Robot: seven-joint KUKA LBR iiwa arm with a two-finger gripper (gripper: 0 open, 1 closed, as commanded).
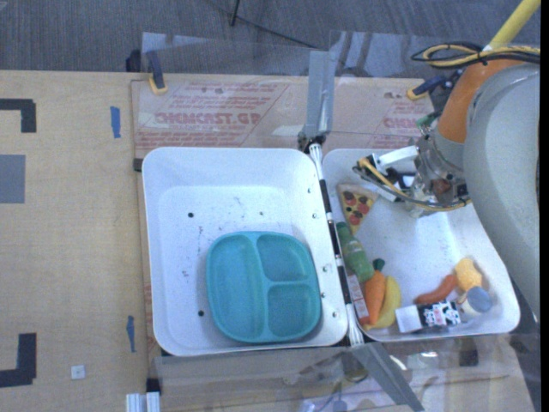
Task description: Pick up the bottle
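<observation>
The green plastic bottle (352, 254) lies on its side along the left wall of the right-hand white bin (502, 312), at about 9 o'clock within it. Touching its lower end is an orange toy carrot (376, 293), with a yellow piece (392, 299) just beside that. A wedge-shaped toy pizza slice (355, 204) sits near the bottle's top, at 11 o'clock. At 5 o'clock lie a small black-and-white carton (436, 316), an orange item (437, 289) and a yellow lump (468, 273), close together. The gripper (426, 187) hangs over the bin's 1 o'clock corner among cables; whether the jaws are open cannot be told. The left-hand white bin (171, 187) holds a teal divided plastic tray (262, 287). Both rest on a tan wooden bench (69, 256) with blue tape marks; grey floor lies beyond. The arm's body is cut off at right.
</observation>
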